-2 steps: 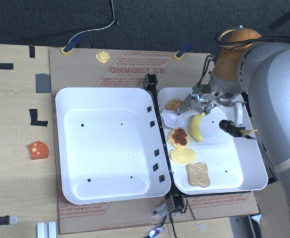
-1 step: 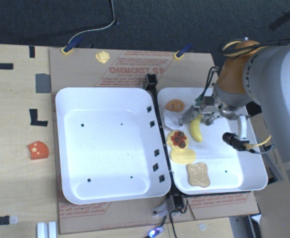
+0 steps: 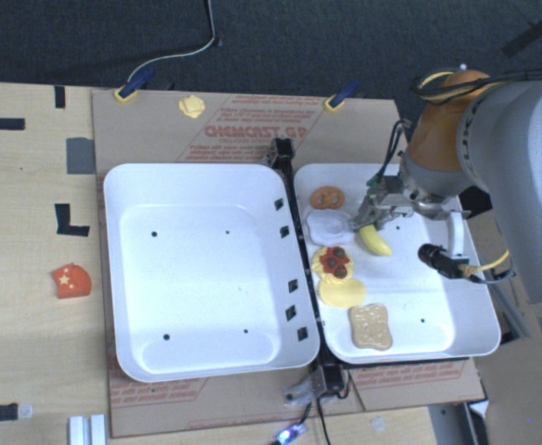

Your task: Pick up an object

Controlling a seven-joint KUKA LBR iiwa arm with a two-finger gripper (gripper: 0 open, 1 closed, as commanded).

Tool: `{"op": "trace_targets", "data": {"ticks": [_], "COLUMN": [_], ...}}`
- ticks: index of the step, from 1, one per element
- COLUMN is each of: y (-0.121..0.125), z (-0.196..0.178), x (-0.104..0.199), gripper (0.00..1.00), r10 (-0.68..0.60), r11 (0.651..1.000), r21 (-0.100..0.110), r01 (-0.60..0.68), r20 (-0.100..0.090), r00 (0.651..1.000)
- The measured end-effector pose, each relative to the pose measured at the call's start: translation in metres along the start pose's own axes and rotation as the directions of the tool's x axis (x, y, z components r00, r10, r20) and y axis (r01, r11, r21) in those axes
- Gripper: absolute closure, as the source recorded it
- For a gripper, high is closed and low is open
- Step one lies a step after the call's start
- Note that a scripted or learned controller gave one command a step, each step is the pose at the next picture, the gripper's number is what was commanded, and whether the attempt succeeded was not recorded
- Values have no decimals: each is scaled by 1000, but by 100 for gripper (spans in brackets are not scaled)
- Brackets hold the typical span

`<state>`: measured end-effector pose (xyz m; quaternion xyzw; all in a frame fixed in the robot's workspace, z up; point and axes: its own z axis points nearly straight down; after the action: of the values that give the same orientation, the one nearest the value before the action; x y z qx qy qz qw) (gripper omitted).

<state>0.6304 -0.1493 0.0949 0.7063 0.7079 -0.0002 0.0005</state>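
Observation:
The right bin [image 3: 465,327] holds several toy foods: a yellow banana [image 3: 374,241], a round orange cookie [image 3: 326,197], a white piece [image 3: 326,225], a yellow disc with red berries [image 3: 334,262], a pale yellow piece [image 3: 342,293] and a slice of toast [image 3: 371,326]. My gripper [image 3: 371,213] reaches down into this bin from the right, its tips just above the banana's upper end and beside the white piece. Nothing shows between its fingers.
The left bin [image 3: 127,248] lies beside the right one, with a black divider [image 3: 294,239] between them. A red toy [image 3: 72,281] sits on the bench at the far left. A yellow lump [image 3: 192,107] lies on the cardboard behind the bins.

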Motion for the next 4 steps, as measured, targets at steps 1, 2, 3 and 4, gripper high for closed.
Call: {"op": "trace_targets", "data": {"ticks": [1, 2, 3, 4], "y": [-9, -85, -94, -74], "z": [10, -13, 0, 2], "x": [19, 44, 44, 35], "gripper": [100, 100, 100, 100], "r10": [1, 3, 9, 0], "r11": [1000, 1000, 999, 1000], "r21": [-1, 7, -35, -16], "r01": [-1, -3, -9, 0], "r20": [2, -2, 15, -1], "r00": [1000, 1000, 1000, 1000]}}
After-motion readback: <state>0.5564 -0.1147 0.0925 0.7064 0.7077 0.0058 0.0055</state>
